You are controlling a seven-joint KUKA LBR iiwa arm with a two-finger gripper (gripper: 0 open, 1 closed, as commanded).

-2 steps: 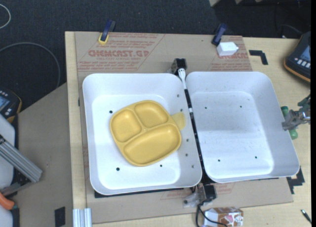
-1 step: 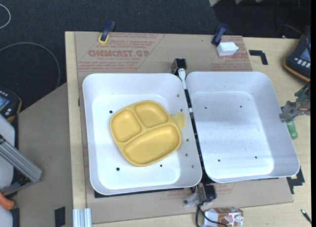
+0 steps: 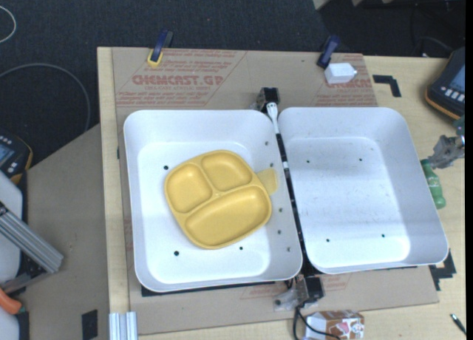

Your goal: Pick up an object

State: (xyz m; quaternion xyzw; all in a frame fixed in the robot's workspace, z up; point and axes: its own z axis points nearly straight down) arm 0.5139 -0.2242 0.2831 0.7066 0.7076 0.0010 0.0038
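Yellow divided plate (image 3: 217,198), white bins (image 3: 148,250).

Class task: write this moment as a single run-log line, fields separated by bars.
stage: before pick | object: yellow divided plate lying flat in left bin | right bin: holds nothing visible | plate: untouched

Two bins side by side on a board

The left bin (image 3: 140,183) and right bin (image 3: 414,183) are set edge to edge on a board (image 3: 244,83) laid over the bench. A divided plate (image 3: 216,198) is held in the left bin, toward its middle. Two clamps (image 3: 158,48) (image 3: 328,52) are fixed along the board's far edge.
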